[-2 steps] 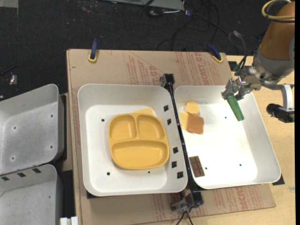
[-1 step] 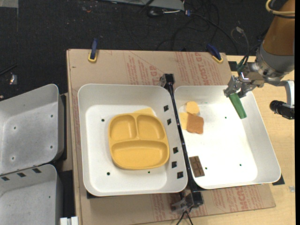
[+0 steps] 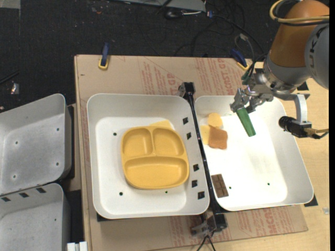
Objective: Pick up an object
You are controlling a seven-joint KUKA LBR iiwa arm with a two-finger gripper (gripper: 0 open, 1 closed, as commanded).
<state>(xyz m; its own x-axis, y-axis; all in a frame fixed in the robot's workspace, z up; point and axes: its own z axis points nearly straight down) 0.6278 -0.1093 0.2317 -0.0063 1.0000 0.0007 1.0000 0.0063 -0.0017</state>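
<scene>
Surroundings: you have two white bins side by side on a brown board surface (image 3: 136,72), with a blue clamp (image 3: 104,55) at its far left edge.
Left bin (image 3: 99,140): a yellow divided tray (image 3: 155,157) lies flat in the middle and takes up most of the floor.
Right bin (image 3: 272,161): a pale yellow block (image 3: 215,120) and an orange block (image 3: 218,138) sit touching each other near the left wall; a small brown piece (image 3: 219,185) lies further forward along that same wall.
In the way: nothing lies on the task's thing; the two blocks are just beside it on its left, apart from it, and the bin floor to its right is bare.
Task's thing: a green cylinder (image 3: 246,123), short and plain, tilted with its lower end pointing toward the bin's near right.
Where it is: over the far part of the right bin; you cannot tell whether its lower end touches the floor.
End effector (image 3: 242,106): its fingers are closed narrowly on the cylinder's upper end.
Arm: it reaches in from the right, its orange band above the bin's far right corner.
</scene>
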